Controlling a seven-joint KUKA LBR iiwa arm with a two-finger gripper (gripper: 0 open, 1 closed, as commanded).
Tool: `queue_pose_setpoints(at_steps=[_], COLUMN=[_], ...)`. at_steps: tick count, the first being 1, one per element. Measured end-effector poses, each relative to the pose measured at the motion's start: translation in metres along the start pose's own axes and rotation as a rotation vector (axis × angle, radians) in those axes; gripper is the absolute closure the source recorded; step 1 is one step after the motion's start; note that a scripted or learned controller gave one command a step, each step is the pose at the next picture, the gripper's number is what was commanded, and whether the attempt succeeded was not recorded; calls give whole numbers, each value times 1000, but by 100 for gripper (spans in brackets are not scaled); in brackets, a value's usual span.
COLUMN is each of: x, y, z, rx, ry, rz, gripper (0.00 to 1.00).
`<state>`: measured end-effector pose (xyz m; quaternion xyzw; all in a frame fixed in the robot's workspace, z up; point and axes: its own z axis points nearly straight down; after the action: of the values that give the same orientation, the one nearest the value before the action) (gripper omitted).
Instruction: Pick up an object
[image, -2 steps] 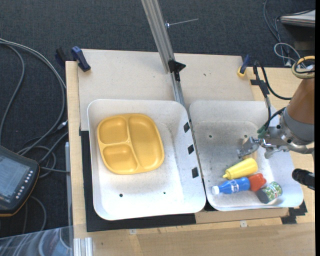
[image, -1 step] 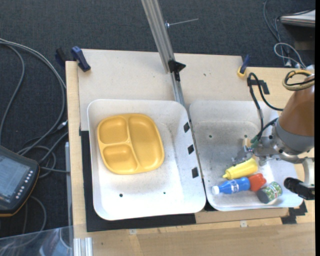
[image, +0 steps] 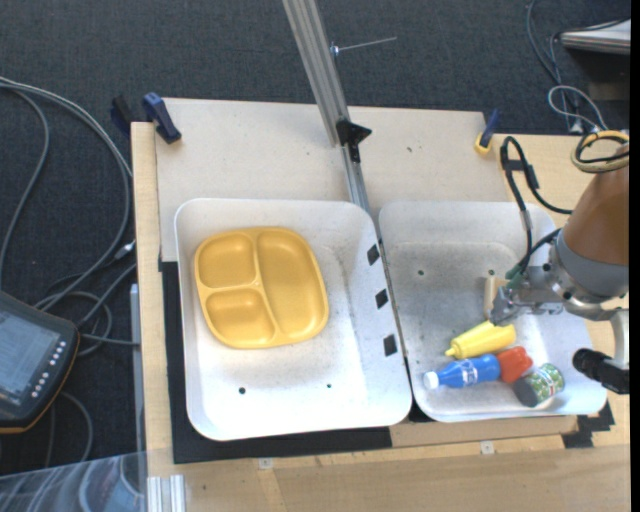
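The right bin (image: 432, 250) holds a small cluster near its front right corner. A yellow squeeze bottle (image: 481, 339) lies tilted, with a blue bottle with a white cap (image: 465, 373) just in front of it. A red piece (image: 514, 362) and a green-patterned round item (image: 542, 384) lie to their right. My gripper (image: 508, 304) hangs low over the right bin, just above and behind the yellow bottle's right end. I see nothing held in it.
The left bin (image: 190, 230) holds a yellow divided plate (image: 262, 286). A metal pole (image: 330, 80) rises from between the bins at the back. Cables (image: 520, 175) trail along the bench's right side near the arm.
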<state>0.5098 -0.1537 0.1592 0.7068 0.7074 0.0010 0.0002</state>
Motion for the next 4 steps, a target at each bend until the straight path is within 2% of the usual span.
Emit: queue_pose_setpoints(at_steps=[2, 3, 4], x=[6, 6, 55], y=[13, 14, 25], z=[-123, -138, -116], rx=[-7, -2, 5], ry=[-3, -2, 2], rz=[-1, -1, -5], gripper=[100, 100, 100])
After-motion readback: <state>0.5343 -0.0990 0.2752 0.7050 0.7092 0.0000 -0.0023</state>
